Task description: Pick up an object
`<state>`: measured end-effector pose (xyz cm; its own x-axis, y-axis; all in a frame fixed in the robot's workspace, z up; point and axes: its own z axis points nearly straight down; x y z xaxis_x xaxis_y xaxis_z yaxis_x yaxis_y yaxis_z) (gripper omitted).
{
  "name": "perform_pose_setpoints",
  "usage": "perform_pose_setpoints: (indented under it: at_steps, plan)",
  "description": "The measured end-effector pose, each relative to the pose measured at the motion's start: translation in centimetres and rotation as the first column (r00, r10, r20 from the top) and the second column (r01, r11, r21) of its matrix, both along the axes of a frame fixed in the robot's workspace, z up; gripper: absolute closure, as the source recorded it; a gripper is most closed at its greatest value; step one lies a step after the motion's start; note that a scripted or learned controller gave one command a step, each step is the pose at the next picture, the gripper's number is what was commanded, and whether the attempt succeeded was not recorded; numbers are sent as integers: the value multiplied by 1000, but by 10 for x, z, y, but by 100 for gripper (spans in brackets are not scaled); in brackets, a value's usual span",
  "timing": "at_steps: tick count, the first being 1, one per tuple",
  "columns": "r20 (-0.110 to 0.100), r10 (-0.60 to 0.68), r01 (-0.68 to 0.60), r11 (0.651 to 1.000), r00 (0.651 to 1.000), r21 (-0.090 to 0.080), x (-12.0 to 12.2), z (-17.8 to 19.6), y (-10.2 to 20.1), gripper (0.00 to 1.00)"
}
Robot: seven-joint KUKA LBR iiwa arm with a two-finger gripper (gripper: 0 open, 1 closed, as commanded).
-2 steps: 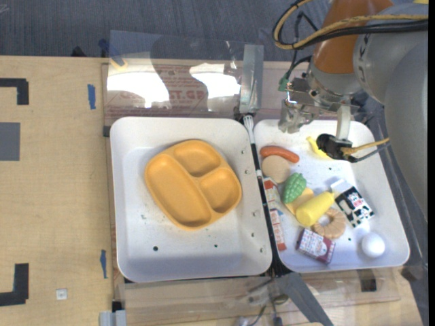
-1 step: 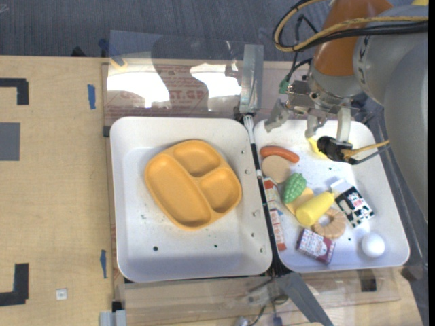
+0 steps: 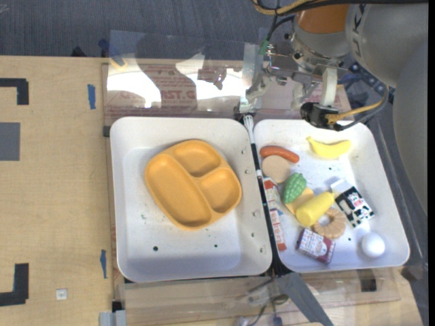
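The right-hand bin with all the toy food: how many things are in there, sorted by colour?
Yellow: 2, a banana and a yellow block
Red: 2, a sausage and a small packet
Green: 1
White: 1, an egg
Tan: 2
Black-and-white: 1
Total: 9

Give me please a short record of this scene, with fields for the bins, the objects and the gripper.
left bin: holds an orange divided plate
right bin: holds a banana, sausage, green toy, yellow bottle, white egg, small red packet
gripper: above the back edge of the right bin, holding nothing visible
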<state>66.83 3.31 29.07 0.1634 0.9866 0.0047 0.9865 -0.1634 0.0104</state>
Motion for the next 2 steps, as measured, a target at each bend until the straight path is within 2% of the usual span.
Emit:
perform_pose_setpoints:
  at_steps: [1, 2]
  plan:
    - [-19, -156, 156, 988, 988, -5, -50, -109, -57, 0]
    - [-15, -327, 327, 945, 945, -3, -100, -106, -89, 0]
